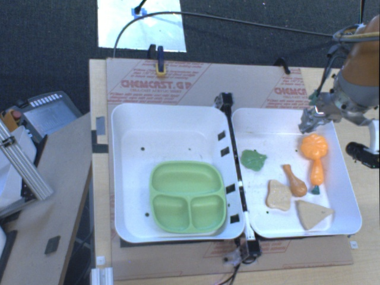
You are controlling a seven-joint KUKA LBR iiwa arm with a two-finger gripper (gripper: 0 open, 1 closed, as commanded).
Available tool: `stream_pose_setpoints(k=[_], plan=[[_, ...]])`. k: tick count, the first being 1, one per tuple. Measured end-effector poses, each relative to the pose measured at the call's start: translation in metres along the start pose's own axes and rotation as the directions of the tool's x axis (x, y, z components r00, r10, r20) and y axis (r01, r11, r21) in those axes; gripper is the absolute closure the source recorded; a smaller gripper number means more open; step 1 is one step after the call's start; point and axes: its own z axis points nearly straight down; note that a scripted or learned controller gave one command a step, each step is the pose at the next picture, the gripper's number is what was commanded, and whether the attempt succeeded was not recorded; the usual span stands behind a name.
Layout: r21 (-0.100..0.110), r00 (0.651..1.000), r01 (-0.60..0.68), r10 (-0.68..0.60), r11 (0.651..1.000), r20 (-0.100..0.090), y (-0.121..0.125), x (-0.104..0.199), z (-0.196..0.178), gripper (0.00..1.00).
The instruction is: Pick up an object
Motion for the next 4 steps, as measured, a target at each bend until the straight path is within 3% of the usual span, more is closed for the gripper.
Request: stream_pose_setpoints(k=[2,4], plan=[[0.002,1.000,0.006,-0.006,1.000,-0.004,0.016,0.119,-0.005,1.00],[0.002,1.000,0.005,-0.005,1.000,-0.004,0.025,0.217,-0.017,1.00]])
